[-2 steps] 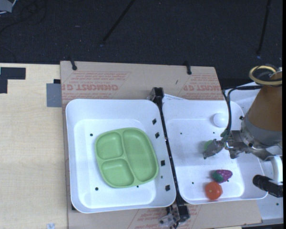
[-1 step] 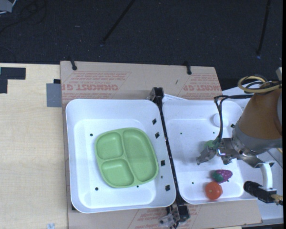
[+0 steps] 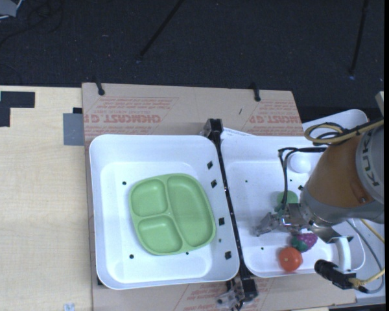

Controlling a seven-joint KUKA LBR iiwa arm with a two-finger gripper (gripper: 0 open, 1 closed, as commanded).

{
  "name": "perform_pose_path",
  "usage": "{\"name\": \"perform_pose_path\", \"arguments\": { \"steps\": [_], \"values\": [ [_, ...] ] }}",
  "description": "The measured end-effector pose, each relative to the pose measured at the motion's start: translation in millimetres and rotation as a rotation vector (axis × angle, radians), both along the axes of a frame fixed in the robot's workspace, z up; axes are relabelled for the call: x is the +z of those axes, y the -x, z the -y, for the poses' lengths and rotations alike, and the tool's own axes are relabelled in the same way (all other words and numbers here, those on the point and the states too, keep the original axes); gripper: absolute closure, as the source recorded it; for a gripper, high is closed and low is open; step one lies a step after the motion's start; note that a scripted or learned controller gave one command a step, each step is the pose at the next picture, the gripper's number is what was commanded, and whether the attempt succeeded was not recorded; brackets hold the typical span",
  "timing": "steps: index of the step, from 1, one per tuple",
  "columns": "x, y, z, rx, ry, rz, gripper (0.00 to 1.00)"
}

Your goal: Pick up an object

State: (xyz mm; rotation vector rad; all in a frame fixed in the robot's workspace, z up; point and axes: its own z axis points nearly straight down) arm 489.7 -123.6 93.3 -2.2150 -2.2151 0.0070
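My gripper [image 3: 267, 225] hangs low in the right bin [image 3: 259, 173], reaching in from the right; its metal fingers point left over bare bin floor and look slightly spread with nothing between them. Just right of the fingers, a purple object [image 3: 305, 240] sits partly under the wrist. An orange-red ball [image 3: 290, 258] lies near the bin's front edge, below the gripper. A green object [image 3: 288, 198] peeks out behind the arm, mostly hidden. The arm's orange band [image 3: 340, 173] covers the bin's right part.
The left bin [image 3: 110, 173] holds a light green three-compartment plate [image 3: 172, 213]. A black divider clamp [image 3: 223, 206] runs between the bins. A white round object [image 3: 300, 162] sits at the right bin's back. Cables loop around the arm at right.
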Motion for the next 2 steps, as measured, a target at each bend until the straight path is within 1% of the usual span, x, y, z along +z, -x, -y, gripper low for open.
{"name": "perform_pose_path", "arguments": {
  "steps": [1, 2],
  "values": [
    [-5.8, 0.5, -0.3, -0.003, 0.002, 0.006, 0.00],
    [4.8, -0.2, 0.9, -0.008, 0.001, 0.007, 1.00]
  ]
}}
